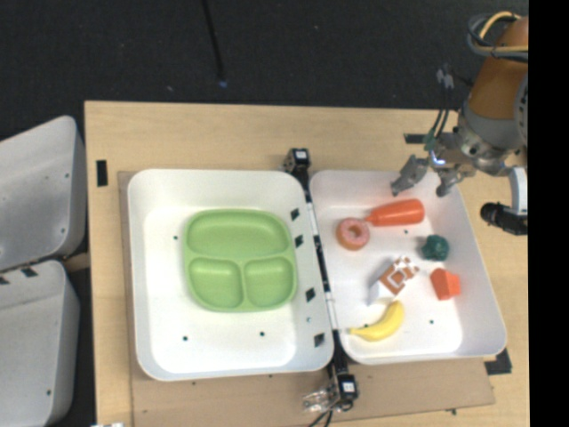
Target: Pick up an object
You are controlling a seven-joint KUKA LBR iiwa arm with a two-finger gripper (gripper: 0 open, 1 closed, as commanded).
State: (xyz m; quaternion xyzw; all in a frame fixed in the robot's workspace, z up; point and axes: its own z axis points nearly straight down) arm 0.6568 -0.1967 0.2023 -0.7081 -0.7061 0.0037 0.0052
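Carrot [396, 213] near right bin's [480, 327] far edge, claw [428, 176] spread wide, empty, just above it

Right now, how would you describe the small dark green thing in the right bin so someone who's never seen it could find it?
Start at the right-hand shallow white bin, the one holding the toys rather than the green divided plate. Look along its right side, below the tip of the orange carrot-shaped toy and above the small orange block. The small dark green rounded lump there is the bin's one green item.

Grey arm [492, 132] with orange band, yellow cable, grey two-fingered hand [427, 178].
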